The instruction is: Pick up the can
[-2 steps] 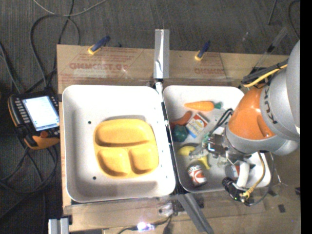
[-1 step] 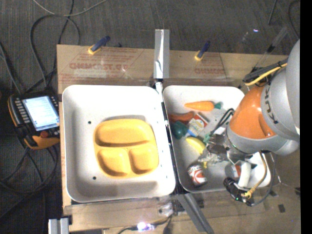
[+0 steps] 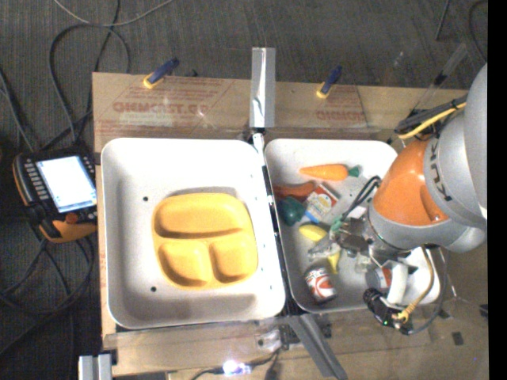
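The can point(image 3: 319, 283), red and white with a silver top, lies near the front edge of the right bin point(image 3: 281, 172). My gripper point(image 3: 337, 244) hangs low over the middle of that bin, just behind and slightly right of the can, among the clutter. The grey wrist and its orange band point(image 3: 404, 192) cover the bin's right side. Nothing is visibly held.
Behind the gripper in the right bin lie a carrot point(image 3: 325, 171), a small carton point(image 3: 321, 204), a green item point(image 3: 291, 210) and a yellow item point(image 3: 313, 232). The left bin point(image 3: 119, 212) holds a yellow divided tray point(image 3: 207, 237). A teach pendant point(image 3: 59, 184) sits off the bench at left.
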Controlling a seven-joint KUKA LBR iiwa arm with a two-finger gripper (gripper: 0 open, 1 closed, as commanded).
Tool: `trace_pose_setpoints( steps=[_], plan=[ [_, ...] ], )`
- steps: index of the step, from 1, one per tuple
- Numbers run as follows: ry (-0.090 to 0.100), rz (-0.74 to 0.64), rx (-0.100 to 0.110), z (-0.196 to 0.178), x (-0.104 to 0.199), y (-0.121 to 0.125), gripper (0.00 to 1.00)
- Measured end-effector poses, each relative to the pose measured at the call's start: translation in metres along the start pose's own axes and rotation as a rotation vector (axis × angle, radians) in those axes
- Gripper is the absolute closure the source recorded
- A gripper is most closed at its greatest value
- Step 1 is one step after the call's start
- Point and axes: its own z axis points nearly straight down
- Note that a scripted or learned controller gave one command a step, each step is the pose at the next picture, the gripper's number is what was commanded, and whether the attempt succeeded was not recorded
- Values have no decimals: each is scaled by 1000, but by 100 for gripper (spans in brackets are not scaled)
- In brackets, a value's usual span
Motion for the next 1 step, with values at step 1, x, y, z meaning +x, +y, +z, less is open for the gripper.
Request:
trace_pose_setpoints(
  steps=[1],
  plan=[
    [-3,-20,-21,19,6,3,0]
  ],
)
